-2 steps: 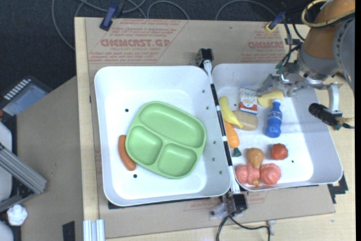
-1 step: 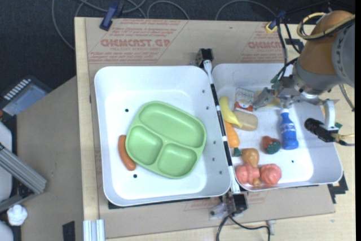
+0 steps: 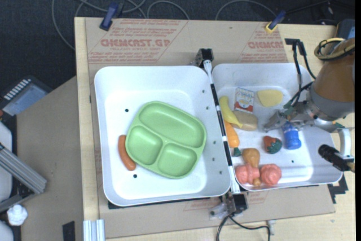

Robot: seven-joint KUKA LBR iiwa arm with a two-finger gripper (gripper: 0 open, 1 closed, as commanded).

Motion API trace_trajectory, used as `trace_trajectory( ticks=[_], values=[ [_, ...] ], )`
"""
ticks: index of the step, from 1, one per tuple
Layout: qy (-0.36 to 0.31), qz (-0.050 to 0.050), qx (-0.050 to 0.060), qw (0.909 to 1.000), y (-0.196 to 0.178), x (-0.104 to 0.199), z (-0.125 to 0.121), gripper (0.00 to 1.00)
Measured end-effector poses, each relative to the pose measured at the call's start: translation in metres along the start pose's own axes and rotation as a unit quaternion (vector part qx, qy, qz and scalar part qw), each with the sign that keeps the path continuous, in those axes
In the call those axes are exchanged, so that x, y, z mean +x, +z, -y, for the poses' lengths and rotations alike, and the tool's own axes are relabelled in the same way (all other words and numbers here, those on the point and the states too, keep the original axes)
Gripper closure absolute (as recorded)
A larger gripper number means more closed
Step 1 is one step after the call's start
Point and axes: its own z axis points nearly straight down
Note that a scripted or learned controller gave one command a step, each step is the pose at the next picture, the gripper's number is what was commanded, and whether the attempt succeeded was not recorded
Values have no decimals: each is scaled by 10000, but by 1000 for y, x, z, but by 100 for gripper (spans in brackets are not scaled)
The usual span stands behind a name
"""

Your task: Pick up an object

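Camera view, claw (image 3: 280,119) amid crowded right bin (image 3: 256,71)

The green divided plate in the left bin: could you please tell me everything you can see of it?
The green divided plate is pale green, looks like matte plastic, and has rounded corners and three compartments: one long, two smaller. It lies flat and right way up, turned at a slant, near the middle of the left bin. An orange sausage-shaped toy lies along its left edge, apparently touching.

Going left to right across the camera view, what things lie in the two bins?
Orange hot dog → green divided plate → yellow banana → chicken drumstick → blue cup.
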Motion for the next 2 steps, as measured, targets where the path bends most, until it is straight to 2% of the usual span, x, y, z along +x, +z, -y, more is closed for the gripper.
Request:
trace_trajectory(
  ticks=[1,2],
  values=[
    [-3,-4,-1,10000,0,-8,24,0],
    [1,-3,-12,10000,-10,-7,23,100]
  ],
)
